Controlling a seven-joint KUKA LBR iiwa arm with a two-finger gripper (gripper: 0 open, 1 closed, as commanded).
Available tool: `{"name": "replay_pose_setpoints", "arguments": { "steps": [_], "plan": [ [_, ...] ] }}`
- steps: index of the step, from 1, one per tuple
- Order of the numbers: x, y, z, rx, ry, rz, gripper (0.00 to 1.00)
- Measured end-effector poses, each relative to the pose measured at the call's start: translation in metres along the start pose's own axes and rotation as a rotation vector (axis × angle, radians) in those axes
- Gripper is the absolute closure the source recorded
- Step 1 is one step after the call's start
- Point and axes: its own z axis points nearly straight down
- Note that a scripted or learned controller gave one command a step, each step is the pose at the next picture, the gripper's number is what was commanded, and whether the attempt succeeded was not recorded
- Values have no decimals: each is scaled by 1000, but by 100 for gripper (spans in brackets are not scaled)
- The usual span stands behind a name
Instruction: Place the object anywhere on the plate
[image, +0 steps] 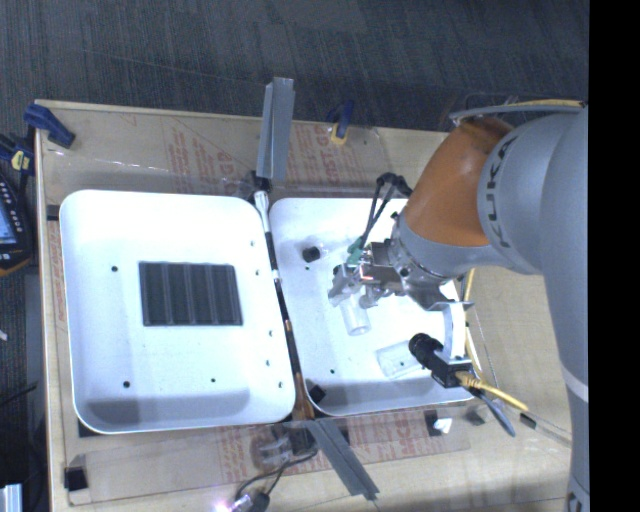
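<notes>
Camera view looks down on my brown counter (150, 465) with two white bins side by side. Left bin (100, 380) has a dark ribbed plate (190, 294) lying flat in its middle, with lots of bare white floor all around it. Right bin (300, 350) is more crowded. My tool (352, 283) hangs over its middle, and I cannot tell if it is spread or pressed together. A small clear object (355, 320) lies just below my tool. A little dark thing (311, 254) sits near the wall between the bins. A clear flat piece (397, 358) lies near the bottom rim.
</notes>
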Motion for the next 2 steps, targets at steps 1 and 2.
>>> {"name": "replay_pose_setpoints", "arguments": {
  "steps": [1,2],
  "plan": [
    [88,77,-2,4,0,35,100],
    [142,-8,27,7,0,164,100]
  ]
}}
